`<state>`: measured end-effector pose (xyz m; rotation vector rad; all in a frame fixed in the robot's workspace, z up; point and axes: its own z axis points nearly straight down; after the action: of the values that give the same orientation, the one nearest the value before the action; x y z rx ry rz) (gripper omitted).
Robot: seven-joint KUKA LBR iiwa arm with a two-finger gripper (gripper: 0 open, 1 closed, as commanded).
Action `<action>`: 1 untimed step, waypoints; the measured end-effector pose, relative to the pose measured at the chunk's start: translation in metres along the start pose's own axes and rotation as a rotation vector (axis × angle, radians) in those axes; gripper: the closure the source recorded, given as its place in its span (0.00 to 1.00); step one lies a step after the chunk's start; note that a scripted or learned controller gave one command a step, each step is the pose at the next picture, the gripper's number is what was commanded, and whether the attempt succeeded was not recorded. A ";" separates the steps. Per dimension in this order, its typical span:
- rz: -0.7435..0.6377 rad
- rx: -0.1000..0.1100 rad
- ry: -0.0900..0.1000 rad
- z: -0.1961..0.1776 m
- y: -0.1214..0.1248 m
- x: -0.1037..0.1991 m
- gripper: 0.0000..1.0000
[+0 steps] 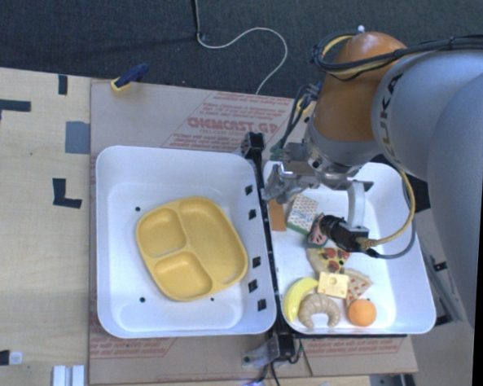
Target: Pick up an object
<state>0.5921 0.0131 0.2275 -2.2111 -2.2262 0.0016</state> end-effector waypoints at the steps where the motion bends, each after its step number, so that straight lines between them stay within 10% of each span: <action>1: -0.001 0.000 0.000 -0.004 -0.021 0.058 1.00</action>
<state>0.5705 0.0708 0.2314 -2.2099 -2.2272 0.0023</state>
